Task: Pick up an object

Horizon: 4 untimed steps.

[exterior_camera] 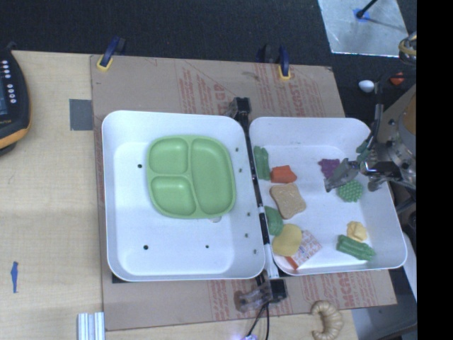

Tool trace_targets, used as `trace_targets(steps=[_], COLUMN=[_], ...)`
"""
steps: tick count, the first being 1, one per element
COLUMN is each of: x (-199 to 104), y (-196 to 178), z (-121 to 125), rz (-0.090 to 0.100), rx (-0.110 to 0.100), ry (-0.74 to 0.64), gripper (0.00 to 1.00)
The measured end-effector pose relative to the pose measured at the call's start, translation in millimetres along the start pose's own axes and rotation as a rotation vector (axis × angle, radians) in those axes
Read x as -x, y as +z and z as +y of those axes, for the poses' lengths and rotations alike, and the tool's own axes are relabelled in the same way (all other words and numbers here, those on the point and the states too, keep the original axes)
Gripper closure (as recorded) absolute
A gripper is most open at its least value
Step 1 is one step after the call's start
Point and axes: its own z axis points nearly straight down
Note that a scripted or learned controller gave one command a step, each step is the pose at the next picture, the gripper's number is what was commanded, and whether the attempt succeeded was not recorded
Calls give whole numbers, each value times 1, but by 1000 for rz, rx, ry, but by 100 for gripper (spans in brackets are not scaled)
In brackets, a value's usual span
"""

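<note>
The bench (pixel 49 204) is of light wood, with a brown cardboard sheet (pixel 212 83) clamped on it. Behind lies a dark floor (pixel 177 13).

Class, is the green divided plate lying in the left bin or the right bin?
Left bin: the plate lies flat inside its white rim.

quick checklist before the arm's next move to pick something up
1. End effector is over the right bin: ok.
2. A target lies close: the green bumpy piece sits just beside the end effector, the purple piece next to it: ok.
3. An object is already grasped: cannot tell.
4. Finger opening: cannot tell.
5. Other pickable items lie apart from the end effector, such as the toast slice and orange piece: ok.
6. Green divided plate sits in the left bin, away from the arm: ok.
</note>
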Motion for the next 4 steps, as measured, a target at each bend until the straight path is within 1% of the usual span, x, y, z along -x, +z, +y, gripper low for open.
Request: trace_targets(steps=[1,2,3,4], x=[72,84,85,24], y=[128,189,175,38], z=[38,93,91,113], rz=[-1,-2,-3,-1], rx=[-8,2,2,17], ry=[4,-5,-4,-6], gripper=[0,0,100,100])
